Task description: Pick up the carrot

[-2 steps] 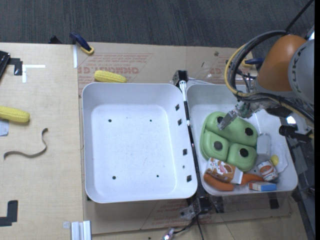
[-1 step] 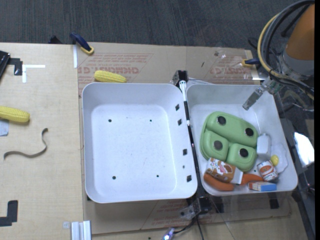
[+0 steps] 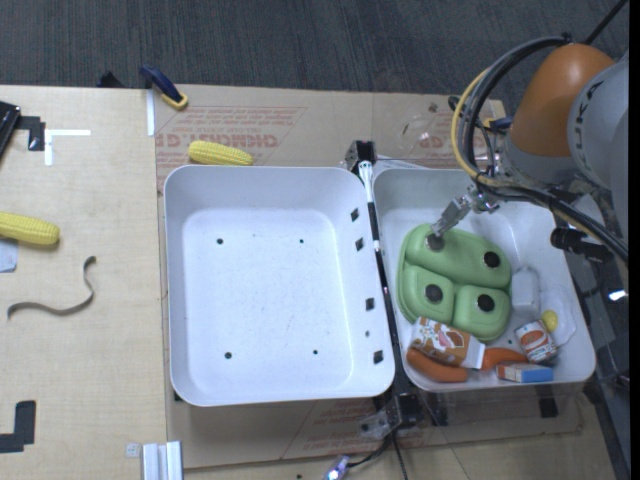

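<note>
Two shallow white plastic bins sit side by side on the bench: the left bin [image 3: 190,298] and the right bin [image 3: 400,193]. In the right bin lies a big green moulded block with dark round holes [image 3: 455,278], and near it a small printed food packet [image 3: 440,340], a little round can [image 3: 537,341] and a small blue-and-orange box [image 3: 525,373]. Just beyond the left bin's far rim rests a yellow corn cob [image 3: 220,153]. A second yellow cob [image 3: 28,230] lies far left, with a thin curled brown strip [image 3: 60,303] nearer.
</note>
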`<action>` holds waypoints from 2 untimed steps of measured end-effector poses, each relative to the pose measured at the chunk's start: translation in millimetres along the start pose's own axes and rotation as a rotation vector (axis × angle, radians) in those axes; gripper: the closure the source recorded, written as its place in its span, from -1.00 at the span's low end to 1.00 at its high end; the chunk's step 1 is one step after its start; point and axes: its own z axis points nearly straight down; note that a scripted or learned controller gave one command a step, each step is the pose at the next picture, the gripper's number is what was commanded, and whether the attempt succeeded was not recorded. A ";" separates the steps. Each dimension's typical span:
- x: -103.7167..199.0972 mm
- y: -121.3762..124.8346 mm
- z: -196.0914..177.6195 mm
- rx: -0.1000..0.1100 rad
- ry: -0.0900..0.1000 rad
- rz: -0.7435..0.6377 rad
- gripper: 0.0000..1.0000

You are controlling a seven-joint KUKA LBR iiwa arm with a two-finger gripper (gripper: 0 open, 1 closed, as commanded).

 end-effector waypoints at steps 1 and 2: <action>-66.8 -13.8 4.6 -0.004 0.015 0.282 -1.00; -66.6 -18.5 -11.0 0.011 0.012 0.759 -1.00</action>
